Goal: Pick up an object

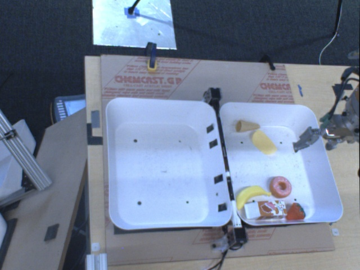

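The right bin (315, 167) holds several toy foods. A tan cone (246, 126) lies near its back wall, with a yellow lemon-like piece (264, 142) just in front of it. A pink doughnut (280, 187), a yellow banana (251, 195), an orange-and-white carton (272, 209) and a red strawberry (296, 211) crowd the front edge. My gripper (307, 139) hangs over the bin's right side, to the right of the lemon piece and apart from it. Nothing shows in its grasp.
The left bin (112, 151) sits beside the right one, joined by a black clamped seam (220, 151). A shiny metal sheet (134, 14) lies beyond the bench. A metal rail (22, 156) stands at the far left.
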`<action>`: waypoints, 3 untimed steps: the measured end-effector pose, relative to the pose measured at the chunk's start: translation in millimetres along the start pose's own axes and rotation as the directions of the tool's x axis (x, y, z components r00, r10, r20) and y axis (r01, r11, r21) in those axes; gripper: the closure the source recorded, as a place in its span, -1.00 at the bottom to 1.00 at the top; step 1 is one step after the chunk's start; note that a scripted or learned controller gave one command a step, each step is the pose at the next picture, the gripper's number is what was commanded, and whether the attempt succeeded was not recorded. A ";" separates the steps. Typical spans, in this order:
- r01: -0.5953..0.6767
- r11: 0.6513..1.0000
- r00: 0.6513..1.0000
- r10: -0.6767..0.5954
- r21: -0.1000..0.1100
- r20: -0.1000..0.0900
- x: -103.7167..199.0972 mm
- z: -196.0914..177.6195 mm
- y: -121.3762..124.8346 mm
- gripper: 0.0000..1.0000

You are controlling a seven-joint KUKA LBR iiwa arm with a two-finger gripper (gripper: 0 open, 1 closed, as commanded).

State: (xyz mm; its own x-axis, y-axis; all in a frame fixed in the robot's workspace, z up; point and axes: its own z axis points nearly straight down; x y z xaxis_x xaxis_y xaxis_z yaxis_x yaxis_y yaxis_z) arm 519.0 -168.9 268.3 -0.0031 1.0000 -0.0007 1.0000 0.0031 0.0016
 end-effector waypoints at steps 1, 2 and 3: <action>0.005 1.000 1.000 -0.005 0.008 -0.004 29.6 123.1 12.5 -1.00; -0.004 1.000 1.000 0.004 -0.016 0.006 -4.3 -23.6 2.6 -1.00; -0.003 1.000 1.000 0.003 0.007 -0.002 -16.2 87.8 12.9 -1.00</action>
State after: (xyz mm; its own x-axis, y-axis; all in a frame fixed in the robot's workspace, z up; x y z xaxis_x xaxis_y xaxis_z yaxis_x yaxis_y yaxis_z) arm 532.1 -185.1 180.6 -0.0003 1.0000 0.0009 1.0000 0.0003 -0.0055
